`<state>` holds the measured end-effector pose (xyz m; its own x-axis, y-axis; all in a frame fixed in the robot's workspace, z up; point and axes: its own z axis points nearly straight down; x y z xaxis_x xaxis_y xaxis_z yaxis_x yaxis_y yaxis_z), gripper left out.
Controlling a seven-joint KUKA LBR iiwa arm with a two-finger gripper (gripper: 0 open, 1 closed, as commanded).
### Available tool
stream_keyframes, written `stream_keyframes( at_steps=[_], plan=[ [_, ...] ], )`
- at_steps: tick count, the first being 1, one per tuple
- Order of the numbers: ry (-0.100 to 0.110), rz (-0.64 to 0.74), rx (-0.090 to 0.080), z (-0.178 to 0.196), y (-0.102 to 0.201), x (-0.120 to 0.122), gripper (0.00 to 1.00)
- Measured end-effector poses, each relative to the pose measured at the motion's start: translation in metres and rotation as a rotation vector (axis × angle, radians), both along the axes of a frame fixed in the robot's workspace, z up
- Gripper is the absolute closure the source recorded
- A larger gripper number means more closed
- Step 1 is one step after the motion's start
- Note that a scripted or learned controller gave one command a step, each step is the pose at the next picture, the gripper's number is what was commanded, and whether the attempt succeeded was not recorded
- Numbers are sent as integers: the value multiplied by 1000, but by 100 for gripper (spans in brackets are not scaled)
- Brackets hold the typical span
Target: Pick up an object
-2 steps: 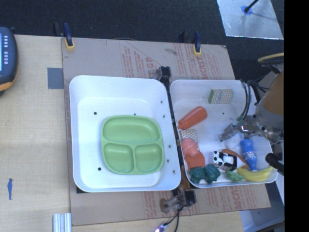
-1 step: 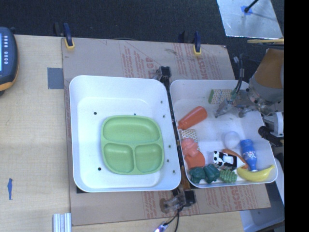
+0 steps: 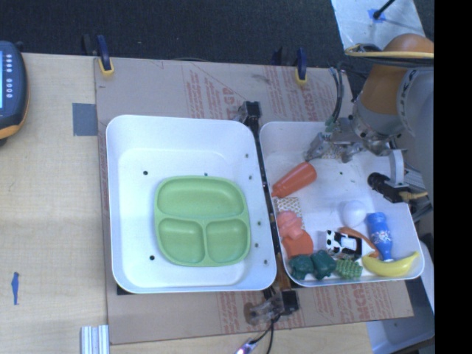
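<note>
We found the fingers (image 3: 333, 144) poised over the far end of the right bin (image 3: 289, 133), spread apart and grasping nothing. The orange carrot (image 3: 294, 179) lay just down and left of them. Farther below sat the blue bottle (image 3: 380, 231), banana (image 3: 391, 265) and cow toy (image 3: 341, 243). Well to their left, the green divided plate (image 3: 200, 220) rested in the left bin (image 3: 125, 198).

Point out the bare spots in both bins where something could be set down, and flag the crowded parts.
Left bin: bare floor rings the green divided plate, widest along its far wall. Right bin: open floor between the orange carrot, white ball and gripper. Crowded: the near edge, around the banana and blue bottle.
</note>
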<state>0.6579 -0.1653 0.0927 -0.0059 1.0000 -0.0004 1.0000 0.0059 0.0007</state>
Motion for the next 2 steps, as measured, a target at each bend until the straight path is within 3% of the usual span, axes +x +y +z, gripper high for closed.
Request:
stream_keyframes(
  at_steps=[1,2],
  plan=[
    [6,4,1,-1,75,-2,0],
    [5,0,0,-1,72,-2,0]
  ],
)
